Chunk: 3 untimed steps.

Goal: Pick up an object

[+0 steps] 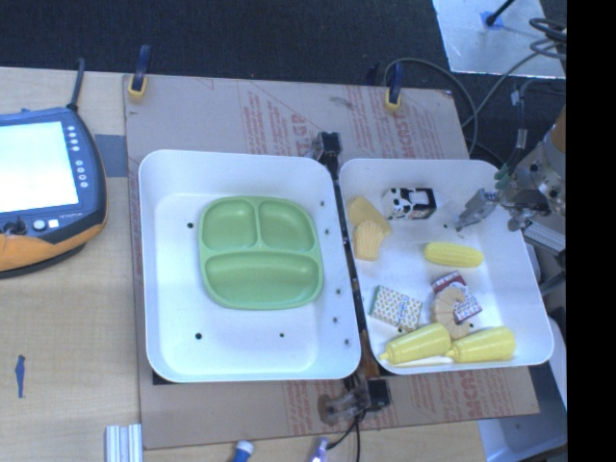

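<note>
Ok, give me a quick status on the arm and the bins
Gripper over right bin's far right edge, nothing seen between fingers. Toys lie loose in bin; nearest, yellow corn. Green plate alone in left bin.

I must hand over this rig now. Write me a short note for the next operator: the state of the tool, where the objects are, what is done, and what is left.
Tool: at the upper right edge of the right bin, low over its rim, nothing seen between its fingers. Whether it is open or shut cannot be told.

Objects: all in the right bin. Black and white cow toy near the top, yellow corn piece in the middle, two pale yellow pieces at the left, checkered packet, two large yellow corn cobs at the bottom.

Left bin: holds a green divided plate.

Done: nothing picked yet.

Left: grasp one object and lift it.
</note>
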Available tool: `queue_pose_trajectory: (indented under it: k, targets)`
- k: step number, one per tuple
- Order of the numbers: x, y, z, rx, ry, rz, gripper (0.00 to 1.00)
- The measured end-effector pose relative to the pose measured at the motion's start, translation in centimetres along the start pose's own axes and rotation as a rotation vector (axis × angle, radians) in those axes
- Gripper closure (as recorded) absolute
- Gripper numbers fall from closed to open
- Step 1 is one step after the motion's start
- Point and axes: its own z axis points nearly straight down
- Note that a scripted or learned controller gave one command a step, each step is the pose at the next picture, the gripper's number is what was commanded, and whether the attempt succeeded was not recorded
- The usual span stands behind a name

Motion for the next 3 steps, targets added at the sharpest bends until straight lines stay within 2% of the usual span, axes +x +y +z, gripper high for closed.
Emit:
queue_pose_trajectory:
  k: [1, 2, 3]
  targets:
    - [2.9, 6.8, -1.2, -0.002, 0.001, 0.001, 0.0]
    - [4.2, 3.9, 4.8, 0.002, -0.001, 0.001, 0.0]
    - [11.0, 4.1, 1.2, -0.002, -0.002, -0.003, 0.0]
